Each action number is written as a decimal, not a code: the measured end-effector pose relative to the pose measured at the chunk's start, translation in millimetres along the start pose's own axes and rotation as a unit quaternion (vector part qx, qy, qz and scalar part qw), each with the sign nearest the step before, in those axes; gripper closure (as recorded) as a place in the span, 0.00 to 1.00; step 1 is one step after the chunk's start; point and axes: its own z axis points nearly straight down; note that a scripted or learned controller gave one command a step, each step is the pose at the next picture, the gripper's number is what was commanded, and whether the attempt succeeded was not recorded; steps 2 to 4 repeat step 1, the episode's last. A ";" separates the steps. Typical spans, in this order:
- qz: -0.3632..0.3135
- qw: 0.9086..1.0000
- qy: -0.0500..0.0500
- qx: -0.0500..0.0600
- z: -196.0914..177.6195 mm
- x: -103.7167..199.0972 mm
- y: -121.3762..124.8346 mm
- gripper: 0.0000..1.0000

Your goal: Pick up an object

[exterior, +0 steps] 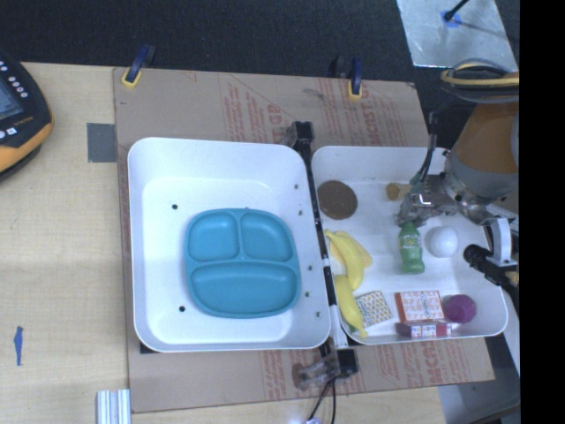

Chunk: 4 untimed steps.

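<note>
The right bin [371, 159] holds several small things. My gripper [414, 208] hangs over the bin's right half, just above the cap end of a green bottle [410, 249] that lies pointing up the view. A white ball [440, 240] rests right beside the bottle, under the wrist's edge. A small tan piece [393, 190] lies just left of the gripper. Nothing can be seen held.
A brown disc [336, 199] and two yellow bananas [350, 256] lie along the right bin's left side. A patterned box [374, 308], a red box [418, 305], a dark bar [424, 329] and a purple lump [459, 307] line its front. The left bin [159, 170] holds a blue divided plate [241, 261].
</note>
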 end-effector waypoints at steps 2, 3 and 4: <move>0.001 1.000 0.001 0.000 -46.9 21.6 -61.6 1.00; 0.001 1.000 0.001 0.000 -46.9 21.6 -61.6 1.00; 0.001 1.000 0.001 0.000 -46.9 21.6 -61.6 1.00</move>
